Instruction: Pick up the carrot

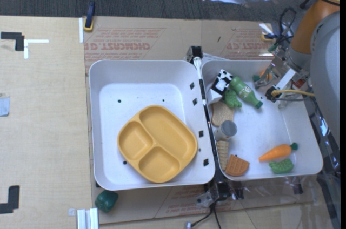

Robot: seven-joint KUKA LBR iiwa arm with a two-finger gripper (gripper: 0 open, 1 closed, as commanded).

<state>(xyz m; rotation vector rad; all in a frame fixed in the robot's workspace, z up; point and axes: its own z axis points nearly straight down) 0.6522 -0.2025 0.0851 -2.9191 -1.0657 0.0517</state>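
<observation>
1. The carrot (276, 153) lay near the front right corner of the right bin (303, 114), touching a green leafy toy (281, 167); a waffle piece (236, 166) sat to its left
2. Bare floor lay between the carrot and the green bottle (246, 94)
3. The left bin (102, 114) held a yellow divided plate (157, 143)
4. The gripper (273, 81) hung over the right bin's back edge; I cannot tell how it stood

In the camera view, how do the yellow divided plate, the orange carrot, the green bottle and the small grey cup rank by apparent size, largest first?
1. Yellow divided plastic plate, clearly the largest.
2. Orange carrot with a green tip and green bottle with a white label: they look about alike in length, so I will not rank them.
3. Small grey cup, the smallest.
</observation>
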